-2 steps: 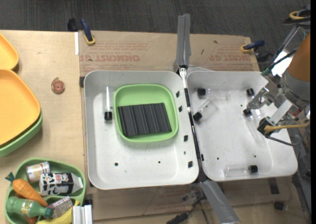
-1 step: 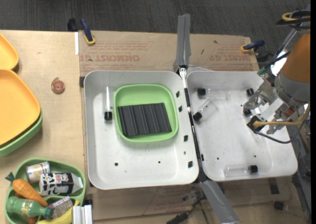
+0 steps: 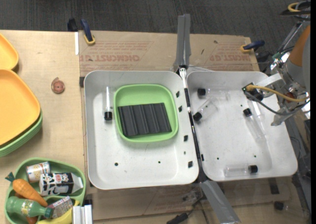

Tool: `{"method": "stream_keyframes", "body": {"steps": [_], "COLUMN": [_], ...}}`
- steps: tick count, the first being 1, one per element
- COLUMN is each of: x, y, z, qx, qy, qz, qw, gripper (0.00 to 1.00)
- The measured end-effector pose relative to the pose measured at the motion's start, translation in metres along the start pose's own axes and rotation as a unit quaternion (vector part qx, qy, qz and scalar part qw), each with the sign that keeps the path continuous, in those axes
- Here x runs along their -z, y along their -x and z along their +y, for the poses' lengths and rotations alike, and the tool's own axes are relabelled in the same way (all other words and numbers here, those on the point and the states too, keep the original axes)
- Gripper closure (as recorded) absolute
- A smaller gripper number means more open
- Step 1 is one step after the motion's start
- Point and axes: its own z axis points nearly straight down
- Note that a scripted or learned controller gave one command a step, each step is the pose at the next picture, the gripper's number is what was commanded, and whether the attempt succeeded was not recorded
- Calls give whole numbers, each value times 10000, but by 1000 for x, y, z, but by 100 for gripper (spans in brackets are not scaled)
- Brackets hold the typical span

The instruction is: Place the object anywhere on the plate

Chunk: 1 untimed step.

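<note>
Nearest, at seven o'clock in the view, a green bowl holds toy groceries: a carrot, a green bottle and a small can. Their labels carry dark print too small to read. Beyond sit the two white bins. In the right bin, clear tubes with black caps lie scattered, one at its six o'clock and others toward eleven o'clock. The left bin carries the green plate at its centre, with another capped tube just beside the plate at nine o'clock. The task's thing, as I judge it, is the dark ribbed slab, and it lies flat on the plate, inside the rim, so the placing looks done. At three o'clock the arm hangs over the right bin's edge among looped cables; whether the gripper is open or closed I cannot tell, and nothing is seen held in it. The likely trouble now is a return pass over the left bin knocking the slab or shoving the plate. If a tube is the real target, it may roll or slip, being round and smooth. Farthest, at twelve o'clock, the cardboard shows red print reading CHEMCAST, upside down from here, and at nine o'clock yellow plates lie stacked.
</note>
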Motion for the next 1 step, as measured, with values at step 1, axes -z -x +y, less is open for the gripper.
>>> {"method": "stream_keyframes", "body": {"steps": [1], "x": [8], "y": [-16], "z": [-67], "qx": [-251], "qy": [-4], "qz": [-3], "qw": [9997], "gripper": [0]}}
